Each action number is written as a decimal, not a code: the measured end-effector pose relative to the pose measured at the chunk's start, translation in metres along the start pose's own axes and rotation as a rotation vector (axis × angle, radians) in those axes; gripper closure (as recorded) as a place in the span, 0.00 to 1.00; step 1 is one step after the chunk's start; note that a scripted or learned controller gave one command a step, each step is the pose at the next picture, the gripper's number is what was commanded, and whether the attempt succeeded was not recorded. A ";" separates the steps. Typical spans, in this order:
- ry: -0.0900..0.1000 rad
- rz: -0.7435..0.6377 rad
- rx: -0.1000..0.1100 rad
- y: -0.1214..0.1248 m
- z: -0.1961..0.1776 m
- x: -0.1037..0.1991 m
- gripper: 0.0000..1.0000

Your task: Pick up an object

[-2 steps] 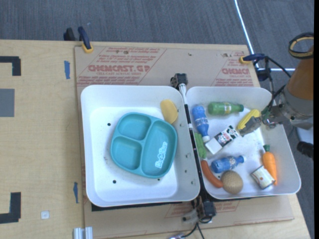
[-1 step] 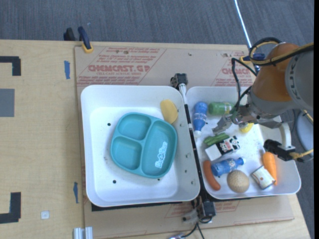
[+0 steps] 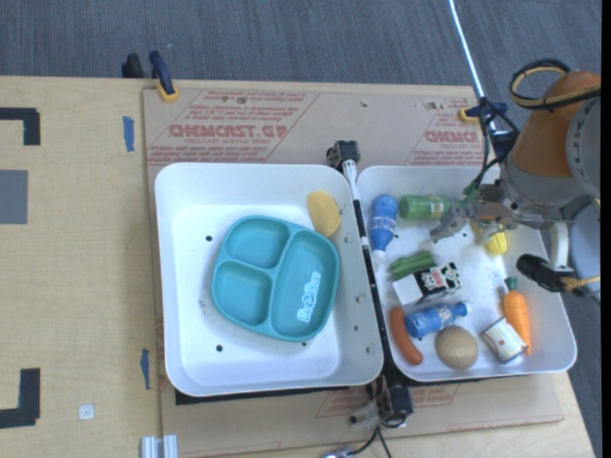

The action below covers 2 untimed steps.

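Note:
My gripper [image 3: 474, 219] hangs over the back of the right bin [image 3: 563, 351], below the orange band of the arm [image 3: 558, 113]. A green bottle [image 3: 425, 206] lies just to its left and a small yellow object [image 3: 496, 243] sits right beside it toward the front. Further left is a blue bottle [image 3: 382, 222]. In front lie a green vegetable [image 3: 412, 263], a black-and-white carton [image 3: 430, 281], a second blue bottle [image 3: 437, 318], a red sausage [image 3: 405, 335], a brown ball [image 3: 457, 346], a carrot [image 3: 516, 315] and a small white box [image 3: 503, 340].
The left bin [image 3: 181, 256] holds a blue divided plate [image 3: 277, 280] and a yellow lemon-shaped object [image 3: 325, 213] at its back right corner. The bins meet at a ridge [image 3: 361, 256]. A white cable [image 3: 463, 36] runs up from the arm.

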<state>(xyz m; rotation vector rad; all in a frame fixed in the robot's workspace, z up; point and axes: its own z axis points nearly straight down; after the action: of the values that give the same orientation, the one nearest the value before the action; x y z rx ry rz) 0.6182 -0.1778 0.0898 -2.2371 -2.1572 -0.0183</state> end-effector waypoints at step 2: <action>-0.031 -0.108 -0.012 -0.074 -0.053 0.072 0.00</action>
<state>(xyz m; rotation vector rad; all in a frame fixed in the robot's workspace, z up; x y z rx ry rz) 0.5474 -0.1046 0.1464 -2.1383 -2.2980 0.0011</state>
